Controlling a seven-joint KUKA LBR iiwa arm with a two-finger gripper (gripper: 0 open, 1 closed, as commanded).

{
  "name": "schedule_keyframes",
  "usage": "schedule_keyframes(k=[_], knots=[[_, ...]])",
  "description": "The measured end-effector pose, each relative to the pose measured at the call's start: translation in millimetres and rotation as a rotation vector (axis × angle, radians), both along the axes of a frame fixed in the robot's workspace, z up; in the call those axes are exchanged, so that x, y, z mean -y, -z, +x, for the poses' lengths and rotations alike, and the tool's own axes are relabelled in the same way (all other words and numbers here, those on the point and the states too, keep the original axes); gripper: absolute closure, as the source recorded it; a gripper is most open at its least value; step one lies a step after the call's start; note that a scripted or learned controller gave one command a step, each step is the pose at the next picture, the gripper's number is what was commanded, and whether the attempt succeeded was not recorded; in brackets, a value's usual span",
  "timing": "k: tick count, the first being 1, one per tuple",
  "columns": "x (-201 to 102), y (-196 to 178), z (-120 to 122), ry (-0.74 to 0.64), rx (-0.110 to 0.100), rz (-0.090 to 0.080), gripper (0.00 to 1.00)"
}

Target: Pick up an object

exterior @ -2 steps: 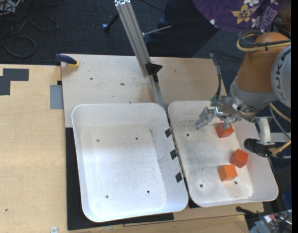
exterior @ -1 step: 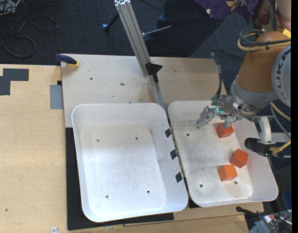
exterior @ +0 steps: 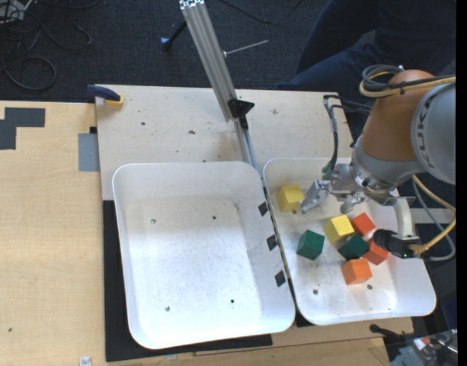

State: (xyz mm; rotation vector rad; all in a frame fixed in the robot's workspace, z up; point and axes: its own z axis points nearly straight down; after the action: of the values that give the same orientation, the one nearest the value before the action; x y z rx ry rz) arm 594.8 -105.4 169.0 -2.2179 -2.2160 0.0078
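Several coloured blocks lie in the right bin. A yellow block sits near its back left. A green block lies in the middle. To the right is a cluster: a second yellow block, an orange-red block, a dark green block, a red block and an orange block. My gripper hangs over the back of this bin, between the first yellow block and the cluster. Its fingers are spread open with nothing between them.
The left bin lies beside the right one, with black clips along the shared rim. A slanted aluminium rail rises from the bench behind the bins. A small blue and yellow item rests at the bench's back left corner.
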Motion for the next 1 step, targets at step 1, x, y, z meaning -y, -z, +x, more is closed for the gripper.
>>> schedule_keyframes(k=[1], knots=[[3.3,41.2,-2.8,0.000,0.009,-0.002,0.00]])
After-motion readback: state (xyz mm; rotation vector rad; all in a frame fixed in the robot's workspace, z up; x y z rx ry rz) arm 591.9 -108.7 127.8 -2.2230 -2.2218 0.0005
